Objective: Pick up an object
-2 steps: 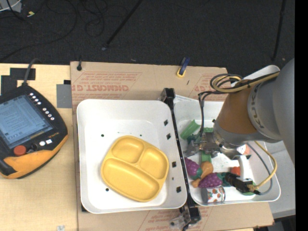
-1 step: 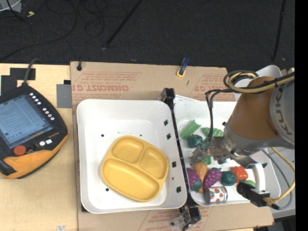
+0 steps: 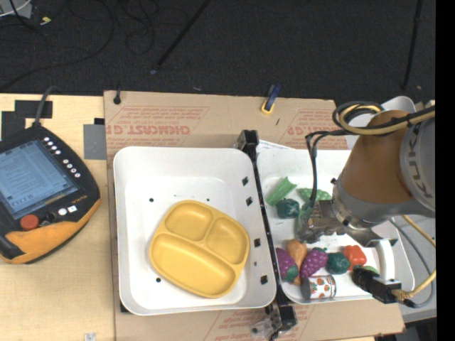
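Over the right bin (image 3: pixel 398 279) I am watching the arm (image 3: pixel 380 172) reaching down, with the tool (image 3: pixel 313 226) hanging just above the toy food: a green piece (image 3: pixel 288 207), purple grapes (image 3: pixel 313 261), a small can (image 3: pixel 321 287). Whether the tool is spread or pressed together, I cannot tell. Nothing looks lifted yet, so I am judging the whole pick as remaining. The yellow tray (image 3: pixel 199 247) is sitting in the left bin (image 3: pixel 142 169).

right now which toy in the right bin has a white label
The small can lying at the bin's front edge, below the purple grapes; the other toys are plain coloured food.
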You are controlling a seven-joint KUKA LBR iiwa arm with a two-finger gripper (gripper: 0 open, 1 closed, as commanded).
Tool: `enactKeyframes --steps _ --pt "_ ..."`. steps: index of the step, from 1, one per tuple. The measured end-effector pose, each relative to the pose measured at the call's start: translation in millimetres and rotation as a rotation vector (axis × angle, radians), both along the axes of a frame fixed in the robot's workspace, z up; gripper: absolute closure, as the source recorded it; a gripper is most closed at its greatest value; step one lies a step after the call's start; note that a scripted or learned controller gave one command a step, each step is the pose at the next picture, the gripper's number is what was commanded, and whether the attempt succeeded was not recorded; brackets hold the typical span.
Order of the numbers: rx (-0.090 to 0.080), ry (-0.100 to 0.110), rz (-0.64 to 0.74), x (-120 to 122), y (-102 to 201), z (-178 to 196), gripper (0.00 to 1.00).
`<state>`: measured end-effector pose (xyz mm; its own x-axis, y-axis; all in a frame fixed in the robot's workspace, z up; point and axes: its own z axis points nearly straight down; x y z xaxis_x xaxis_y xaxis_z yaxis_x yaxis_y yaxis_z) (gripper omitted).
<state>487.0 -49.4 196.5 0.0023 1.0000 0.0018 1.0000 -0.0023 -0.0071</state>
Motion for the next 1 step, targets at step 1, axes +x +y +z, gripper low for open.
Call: enactKeyframes --steps 1 --pt "0.001 -0.007 0.008 -8.1 57.4 46.0 1.0"
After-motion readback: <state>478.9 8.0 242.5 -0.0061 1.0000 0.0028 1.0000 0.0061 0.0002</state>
